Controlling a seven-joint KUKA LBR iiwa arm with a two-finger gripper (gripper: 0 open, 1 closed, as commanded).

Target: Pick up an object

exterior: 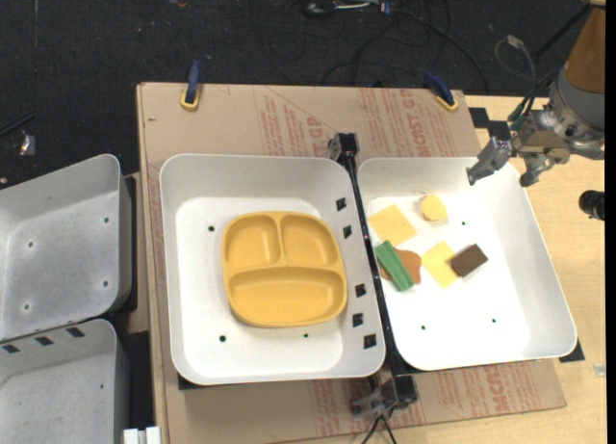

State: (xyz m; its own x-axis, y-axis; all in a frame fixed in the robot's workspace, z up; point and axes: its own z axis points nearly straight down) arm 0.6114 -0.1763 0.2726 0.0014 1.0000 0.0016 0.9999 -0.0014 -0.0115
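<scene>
seen from above, the gripper (507, 162) hangs open and empty over the right bin (539, 283)'s far rim, its two fingers spread. the yellow round piece (433, 207) lies nearest, beside the other food pieces mid-bin; a clean pick likely means straddling it squarely before closing.

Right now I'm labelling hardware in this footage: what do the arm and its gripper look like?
The arm shows an orange-brown band with a grey metal wrist below. The gripper is grey metal with two dark-tipped fingers. A thin cable loops near the wrist.
</scene>
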